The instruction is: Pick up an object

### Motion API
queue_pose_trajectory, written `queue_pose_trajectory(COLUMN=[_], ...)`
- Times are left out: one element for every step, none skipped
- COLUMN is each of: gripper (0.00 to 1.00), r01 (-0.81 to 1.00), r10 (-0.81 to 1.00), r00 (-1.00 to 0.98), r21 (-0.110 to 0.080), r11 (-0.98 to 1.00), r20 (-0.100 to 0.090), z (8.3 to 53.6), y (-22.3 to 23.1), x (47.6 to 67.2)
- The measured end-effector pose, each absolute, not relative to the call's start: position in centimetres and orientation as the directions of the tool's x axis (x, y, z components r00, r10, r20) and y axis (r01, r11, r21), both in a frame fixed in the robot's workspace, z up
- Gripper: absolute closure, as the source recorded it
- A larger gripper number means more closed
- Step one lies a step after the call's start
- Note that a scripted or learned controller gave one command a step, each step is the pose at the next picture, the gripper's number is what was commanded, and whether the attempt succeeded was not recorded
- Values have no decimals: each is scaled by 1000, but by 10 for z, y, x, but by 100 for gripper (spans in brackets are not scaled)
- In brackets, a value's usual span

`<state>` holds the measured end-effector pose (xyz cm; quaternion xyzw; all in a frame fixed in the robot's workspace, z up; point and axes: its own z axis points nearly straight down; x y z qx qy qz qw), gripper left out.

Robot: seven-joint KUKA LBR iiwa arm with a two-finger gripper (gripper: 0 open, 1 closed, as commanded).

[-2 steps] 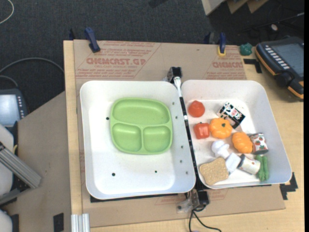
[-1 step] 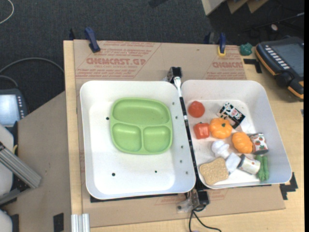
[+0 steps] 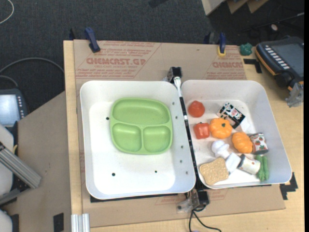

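Note:
The right bin (image 3: 256, 93) holds a pile of toy food. At its back left lies a red tomato (image 3: 196, 108), with a red block (image 3: 201, 130) just in front of it. An orange pumpkin (image 3: 221, 128) and a plain orange (image 3: 242, 142) sit in the middle. A black-and-white cow-print box (image 3: 231, 114) lies behind them. Toward the front are a white mushroom (image 3: 220, 148), a slice of bread (image 3: 214, 171), a white can (image 3: 249, 165), a small printed carton (image 3: 259, 142) and a green bean (image 3: 263, 167).
The left bin (image 3: 96, 168) carries a green three-part plate (image 3: 141, 125). Both bins rest on a cardboard sheet (image 3: 120, 57) held by blue clamps (image 3: 91, 39). A teach pendant (image 3: 280, 57) lies at the right, outside the bins.

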<state>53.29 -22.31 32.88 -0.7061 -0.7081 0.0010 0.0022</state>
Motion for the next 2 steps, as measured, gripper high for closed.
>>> queue_pose_trajectory(gripper=[100,100], r01=[1000,1000], r10=[1000,1000], r00=[2,-10], r21=[-6,22], r11=[-2,10], r20=[3,-3], z=[302,462], y=[-211,-138], x=[476,483])
